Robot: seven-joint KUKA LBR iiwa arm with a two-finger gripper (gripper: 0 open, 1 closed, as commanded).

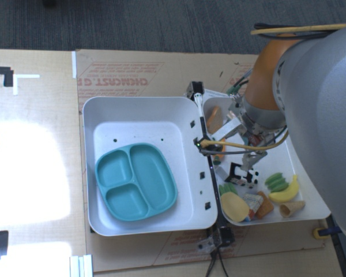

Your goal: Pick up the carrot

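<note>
The carrot (214, 119) lies at the far end of your right bin (311, 208), just left of the gripper (249, 136); you cannot tell the gripper's state from here. Your left bin (139, 106) holds a teal tray (136, 181).

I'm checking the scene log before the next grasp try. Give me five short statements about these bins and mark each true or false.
1. A teal divided tray lies in the left bin. True.
2. The banana lies in the left bin. False: it lies in the right bin, near its lower right corner.
3. The arm reaches over the right bin. True.
4. The teal divided tray holds toy food. False: its three compartments hold nothing.
5. A green toy lies right beside the banana. True.
</note>
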